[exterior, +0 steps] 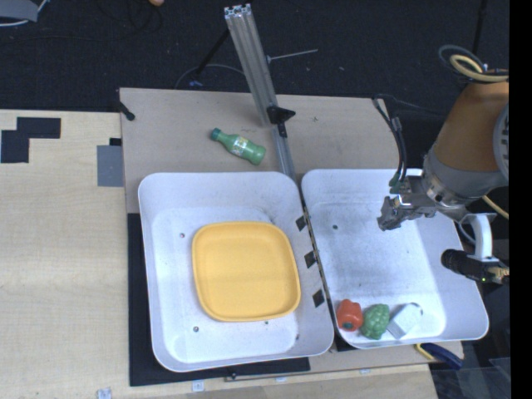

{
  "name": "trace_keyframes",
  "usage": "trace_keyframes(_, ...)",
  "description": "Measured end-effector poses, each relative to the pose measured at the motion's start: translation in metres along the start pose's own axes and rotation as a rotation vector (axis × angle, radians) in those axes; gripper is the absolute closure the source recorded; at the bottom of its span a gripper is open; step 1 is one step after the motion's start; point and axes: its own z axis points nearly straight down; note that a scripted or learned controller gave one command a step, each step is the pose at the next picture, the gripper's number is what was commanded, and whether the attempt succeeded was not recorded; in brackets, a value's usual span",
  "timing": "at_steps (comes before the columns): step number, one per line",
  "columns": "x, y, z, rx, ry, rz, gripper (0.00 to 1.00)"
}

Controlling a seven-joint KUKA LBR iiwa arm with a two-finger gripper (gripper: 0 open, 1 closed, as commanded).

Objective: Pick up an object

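Along the near edge of the right bin (pixel 366 248) lie a red pepper-like toy (pixel 349 314), a green bumpy toy (pixel 376 321) and a small grey-white block (pixel 404 320), close together. My gripper (pixel 393 217) hangs over the bin's far right part, well above and behind those three things. Nothing shows between its fingers. A yellow square plate (pixel 245 270) lies flat in the left bin (pixel 166 214).
A green bottle (pixel 238 145) lies on its side on the bench behind the left bin. A metal rail (pixel 256 61) slants up from between the bins. Black clips (pixel 309 256) mark the divide between the two bins.
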Motion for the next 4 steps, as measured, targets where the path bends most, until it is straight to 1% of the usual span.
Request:
trace_keyframes(1,-0.005,-0.006,-0.059,-0.001,0.000,0.000,1.00)
trace_keyframes(2,-0.006,-0.005,-0.083,0.002,0.000,0.000,1.00)
trace_keyframes(3,0.043,0.013,-0.062,0.006,0.002,-0.004,1.00)
trace_keyframes(4,0.099,0.029,-0.047,0.006,0.002,-0.004,1.00)
